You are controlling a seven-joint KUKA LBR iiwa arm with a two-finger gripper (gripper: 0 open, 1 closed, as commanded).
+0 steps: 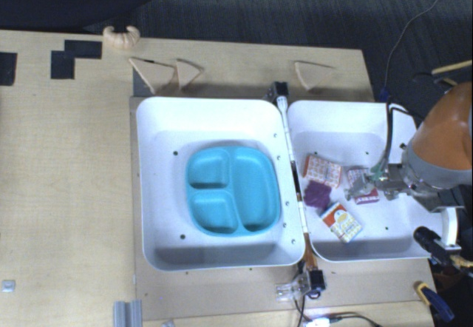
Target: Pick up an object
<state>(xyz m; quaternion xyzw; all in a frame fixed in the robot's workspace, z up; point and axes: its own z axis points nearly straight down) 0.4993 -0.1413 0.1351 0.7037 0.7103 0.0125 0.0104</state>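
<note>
Tool [363, 186] beside three packets [323, 169]

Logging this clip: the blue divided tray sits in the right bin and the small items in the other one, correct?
No. The camera view shows the blue tray in the left bin; the small items lie in the right bin.
</note>
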